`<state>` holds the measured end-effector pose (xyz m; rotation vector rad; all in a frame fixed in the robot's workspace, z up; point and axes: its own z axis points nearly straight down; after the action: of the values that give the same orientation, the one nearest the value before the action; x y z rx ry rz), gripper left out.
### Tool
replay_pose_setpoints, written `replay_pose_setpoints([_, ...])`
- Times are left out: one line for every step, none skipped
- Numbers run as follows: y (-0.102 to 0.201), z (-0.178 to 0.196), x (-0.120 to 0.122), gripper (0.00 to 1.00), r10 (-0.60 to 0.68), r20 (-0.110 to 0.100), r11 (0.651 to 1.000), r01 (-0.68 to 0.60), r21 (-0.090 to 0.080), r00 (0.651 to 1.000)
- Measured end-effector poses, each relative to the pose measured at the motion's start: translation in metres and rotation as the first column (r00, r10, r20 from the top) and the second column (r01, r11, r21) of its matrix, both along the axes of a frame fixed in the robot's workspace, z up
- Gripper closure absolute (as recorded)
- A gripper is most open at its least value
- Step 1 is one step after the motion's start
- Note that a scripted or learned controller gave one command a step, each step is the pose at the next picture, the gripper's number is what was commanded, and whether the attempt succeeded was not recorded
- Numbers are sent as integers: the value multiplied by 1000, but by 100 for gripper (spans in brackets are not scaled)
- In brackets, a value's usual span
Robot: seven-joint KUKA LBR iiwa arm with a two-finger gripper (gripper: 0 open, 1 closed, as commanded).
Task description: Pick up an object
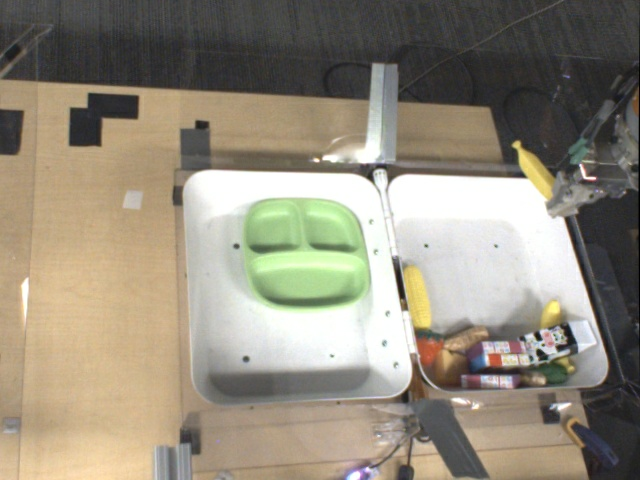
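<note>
My gripper (572, 190) hangs at the far right corner of the right bin (470, 238), at the edge of the view. A long yellow object (533, 168), like a banana, lies slanted right beside it on the bin's back rim; whether it is held is unclear. The other objects crowd the right bin's near edge. They are a yellow corn cob (418, 296), a brown lump (465, 341), a red-orange piece (430, 353), a red carton (497, 352), a black-and-white carton (552, 341) and a small yellow piece (550, 314).
The left bin (220, 268) holds a green divided plate (305, 251). A metal post (383, 113) stands behind the rim where the two bins meet. Cables run over the dark floor at the back right.
</note>
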<state>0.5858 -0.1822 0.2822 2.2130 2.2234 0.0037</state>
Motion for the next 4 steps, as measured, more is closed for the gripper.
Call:
replay_pose_setpoints([68, -77, 42, 0, 304, 0, 953, -304, 0, 953])
replay_pose_setpoints([71, -194, 86, 0, 296, 5, 955, -296, -3, 955])
replay_pose_setpoints([131, -95, 51, 0, 268, 4, 963, -268, 0, 963])
replay_pose_setpoints([169, -97, 36, 0, 384, 0, 923, -384, 0, 923])
